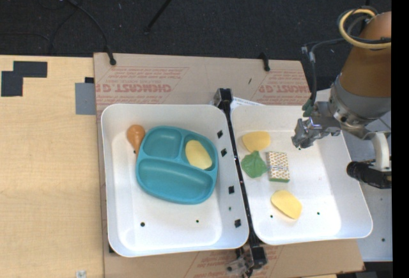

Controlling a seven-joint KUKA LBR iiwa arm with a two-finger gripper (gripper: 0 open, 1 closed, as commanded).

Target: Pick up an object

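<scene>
In the right bin [345,219] lie a yellow flat piece [256,140], a green leafy piece [254,165], a small patterned box [278,166] and a yellow oval piece [286,204]. My gripper [305,134] hangs over the right bin's upper middle, to the right of the yellow flat piece and above the patterned box. I see nothing between its fingers. In the left bin [121,219] a teal divided plate [176,165] carries a yellow piece [199,154], and an orange pear-like piece [135,136] lies beside it.
A black divider [233,174] separates the two bins. Cardboard [166,82] lies under them, with a wooden bench top [45,174] at left. The arm's grey body [364,88] stands over the right bin's upper right corner.
</scene>
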